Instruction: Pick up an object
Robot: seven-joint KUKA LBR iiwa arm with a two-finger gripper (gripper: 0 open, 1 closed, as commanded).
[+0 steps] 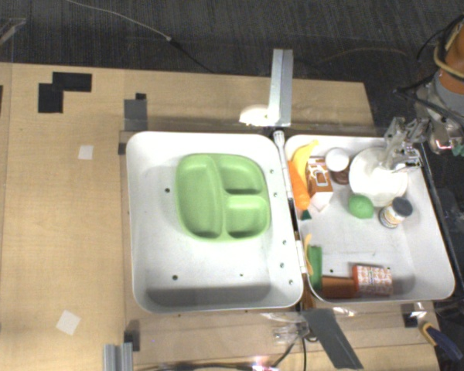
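Observation:
My gripper (pixel 400 147) hangs over the back right corner of the right bin (pixel 437 273), right above a white cup-like object (pixel 373 181). Whether it touches that object is unclear. Beside the white object lie a green ball (pixel 361 206) and a small round tin (pixel 394 212). A brown bottle with a white cap (pixel 337 163), a small brown and white box (pixel 319 185), a yellow banana (pixel 301 155) and an orange piece (pixel 296 185) sit along the bin's back left. A brown bottle with a red label (pixel 362 281) lies at the front.
The left bin (pixel 151 269) holds a green divided plate (pixel 220 195). A thin green item (pixel 315 261) stands against the right bin's left wall. A metal post (pixel 281 87) rises behind the two bins. Cables run at the far right by the arm (pixel 458 68).

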